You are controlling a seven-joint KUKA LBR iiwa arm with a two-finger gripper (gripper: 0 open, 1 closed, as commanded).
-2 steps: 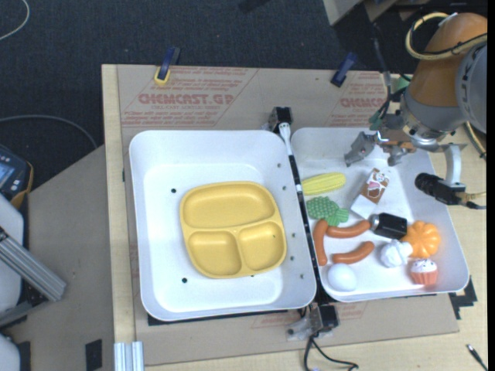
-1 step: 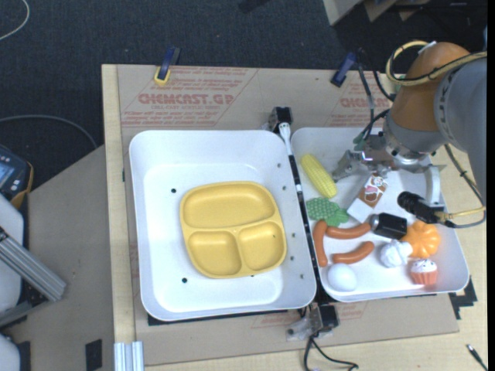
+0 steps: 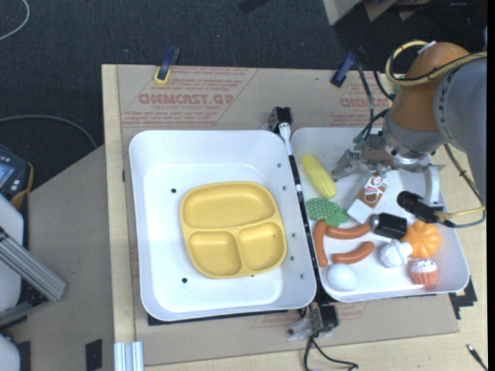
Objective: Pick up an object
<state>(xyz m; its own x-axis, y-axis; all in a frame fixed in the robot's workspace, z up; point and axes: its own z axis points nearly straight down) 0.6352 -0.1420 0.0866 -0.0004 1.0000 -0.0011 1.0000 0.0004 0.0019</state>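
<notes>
Dark carpet surrounds a cardboard-covered worktop (image 3: 232, 83) carrying 2 white bins. Left bin (image 3: 155, 230) holds a yellow divided plate (image 3: 230, 228). Right bin (image 3: 456, 265) holds toy food: corn cob (image 3: 318, 175), green leaf (image 3: 323, 209), 2 sausages (image 3: 344, 240), white egg (image 3: 341, 277), orange pumpkin (image 3: 422, 239), cupcake (image 3: 423, 270). End effector (image 3: 377, 185) sits low at a small brown-and-white item (image 3: 374, 192); cannot tell whether it is spread or pinching.

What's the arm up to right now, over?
Gripper low in right bin, over a small brown-and-white toy; no grasp seen. Corn, sausages, egg, pumpkin crowded close. Yellow tray in left bin.
</notes>
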